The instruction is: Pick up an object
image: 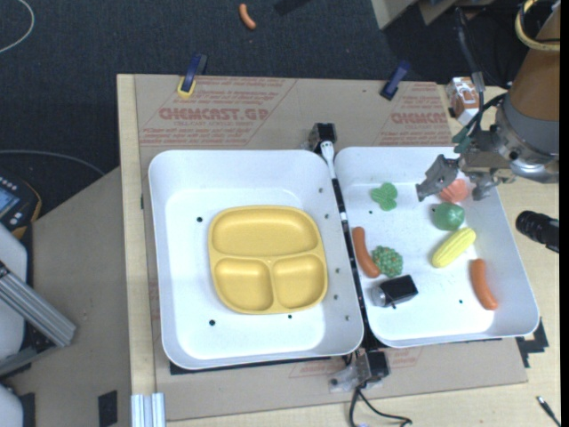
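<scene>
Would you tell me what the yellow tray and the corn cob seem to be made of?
The yellow tray looks like moulded plastic with a matte finish: one even colour, rounded compartment walls. The corn cob in the right bin is probably a plastic or rubber toy, with flat yellow colour and a soft sheen; the view leaves the exact material open.

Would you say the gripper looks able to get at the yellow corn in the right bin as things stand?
Probably yes: the corn lies uncovered below the gripper, though a green piece sits close beside it.
</scene>
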Controlling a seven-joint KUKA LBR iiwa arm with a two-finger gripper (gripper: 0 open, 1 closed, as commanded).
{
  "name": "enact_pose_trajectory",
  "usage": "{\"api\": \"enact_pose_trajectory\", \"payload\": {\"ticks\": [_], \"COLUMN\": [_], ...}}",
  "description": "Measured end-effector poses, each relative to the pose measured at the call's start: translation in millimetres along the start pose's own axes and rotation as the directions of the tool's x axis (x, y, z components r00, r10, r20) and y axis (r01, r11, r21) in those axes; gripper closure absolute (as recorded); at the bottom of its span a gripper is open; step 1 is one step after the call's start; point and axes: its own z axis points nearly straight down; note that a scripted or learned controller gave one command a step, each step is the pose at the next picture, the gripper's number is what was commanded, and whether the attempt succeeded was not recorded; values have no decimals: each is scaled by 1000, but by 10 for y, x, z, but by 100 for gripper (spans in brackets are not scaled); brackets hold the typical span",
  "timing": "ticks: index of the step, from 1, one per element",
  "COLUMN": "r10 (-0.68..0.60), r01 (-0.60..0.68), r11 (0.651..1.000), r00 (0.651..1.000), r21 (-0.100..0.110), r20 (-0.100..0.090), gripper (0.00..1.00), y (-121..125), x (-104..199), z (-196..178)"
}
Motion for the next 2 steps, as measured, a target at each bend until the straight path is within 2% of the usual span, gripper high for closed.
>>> {"api": "enact_pose_trajectory", "payload": {"ticks": [1, 2], "r10": [-2, -2], "r01": [2, 2], "r11": [1000, 1000], "r00": [1000, 1000], "r21": [-12, -6], "r20": [1, 0], "gripper": [0, 0], "y": [18, 3], "x": [1, 73], "z": [-62, 546]}}
